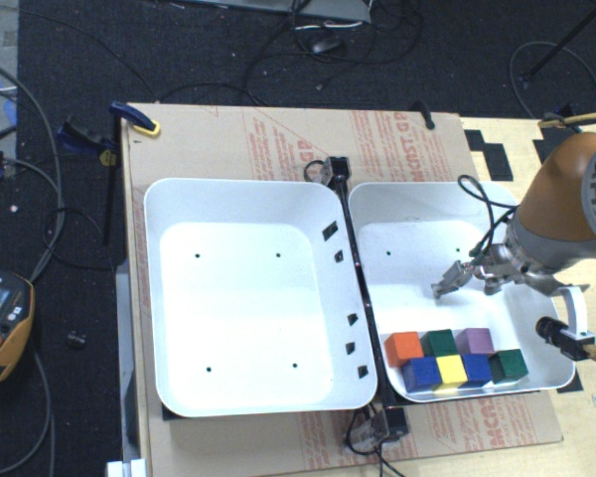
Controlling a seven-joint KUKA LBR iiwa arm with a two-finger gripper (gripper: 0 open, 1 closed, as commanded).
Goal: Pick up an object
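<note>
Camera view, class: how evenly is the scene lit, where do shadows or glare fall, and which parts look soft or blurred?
Camera view: the lighting is flat and fairly even, and the white bins look bright but keep their edges; only faint shadows sit along the bin walls and under the gripper; the coloured blocks are clear though a bit soft; the dark floor at the top loses detail.

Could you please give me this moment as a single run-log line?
gripper: over right bin, nothing seen held | blocks: orange, green, purple, blue, yellow clustered at near edge | pick: not yet done
</note>
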